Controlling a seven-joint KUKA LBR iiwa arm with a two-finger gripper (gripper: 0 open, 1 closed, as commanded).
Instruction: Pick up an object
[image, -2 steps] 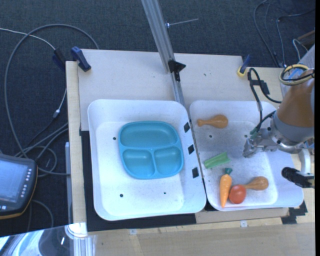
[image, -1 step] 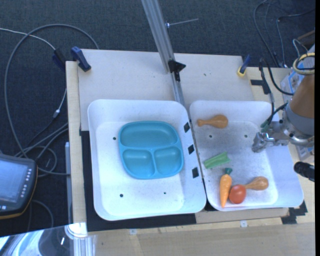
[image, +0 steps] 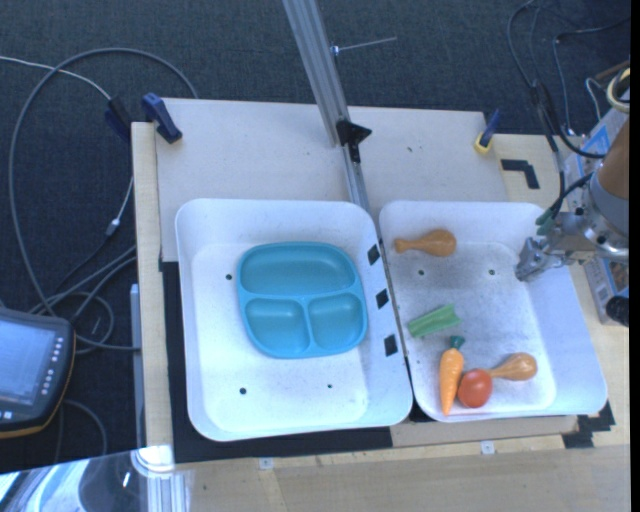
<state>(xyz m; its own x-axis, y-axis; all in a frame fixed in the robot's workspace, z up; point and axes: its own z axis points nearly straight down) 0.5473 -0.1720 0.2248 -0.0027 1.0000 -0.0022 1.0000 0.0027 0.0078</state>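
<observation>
My gripper (image: 532, 262), grip unreadable, hovers at the right bin's (image: 570, 330) far-right edge, apart from two drumsticks (image: 426, 243), carrot (image: 451, 374), tomato (image: 474, 388), green piece (image: 432, 321).

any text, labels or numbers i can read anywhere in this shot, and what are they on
None can be read.
Screen of the handheld device at the left edge: lit but too blurred to read.
Blue divided plate, white bins and toy food such as the carrot: no lettering visible.

bins (image: 275, 415): matt white plastic, finely speckled
tray (image: 300, 298): smooth blue plastic, slight sheen
gripper (image: 528, 264): bare grey metal
carrot (image: 451, 377), just below-left of gripper: glossy plastic
bench (image: 250, 150): matt pale board
</observation>
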